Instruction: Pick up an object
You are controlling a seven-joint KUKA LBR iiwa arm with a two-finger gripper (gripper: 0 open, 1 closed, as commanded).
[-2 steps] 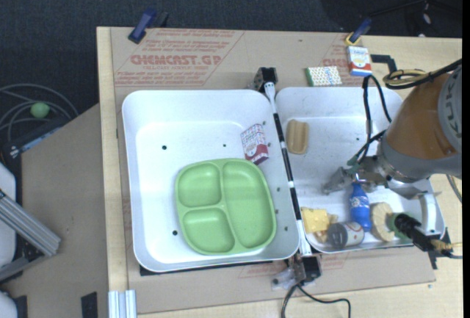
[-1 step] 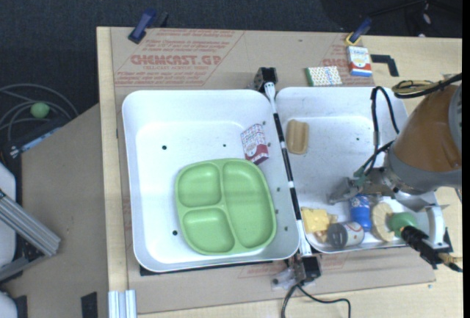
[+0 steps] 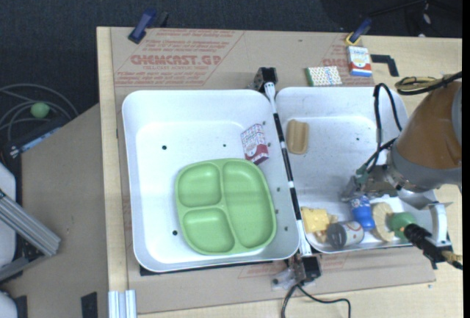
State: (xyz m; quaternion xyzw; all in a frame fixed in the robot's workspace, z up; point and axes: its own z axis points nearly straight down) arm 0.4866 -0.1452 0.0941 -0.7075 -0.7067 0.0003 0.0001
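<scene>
- The grey arm with an orange band [image 3: 433, 136] comes in from the right and bends down over the right shallow white bin [image 3: 330, 107].
- The two-finger gripper [image 3: 365, 190] is low in this bin, near its front right part, just above a small pile of objects. It is too small and too much hidden to see; I cannot tell how it stands, or whether anything is in it.
- Just under the gripper there is a small blue object [image 3: 361, 215]; whether they are touching, I cannot tell.
- Beside the blue object lie a pale round object [image 3: 382, 219] and a green round object [image 3: 400, 222], all near the front wall of the right bin.
- More to the left along the same wall lie a yellow soft-looking object [image 3: 316, 220] and a grey cylinder-shaped object [image 3: 337, 235].
- A tan flat rectangular object [image 3: 297, 136] lies apart from them, at the left wall of the right bin.
- In the left shallow white bin [image 3: 147, 162] rests a light green plastic plate with three compartments [image 3: 223, 205].
- A small red and white packet [image 3: 255, 143] lies just behind the plate, near the right wall of the left bin.
</scene>
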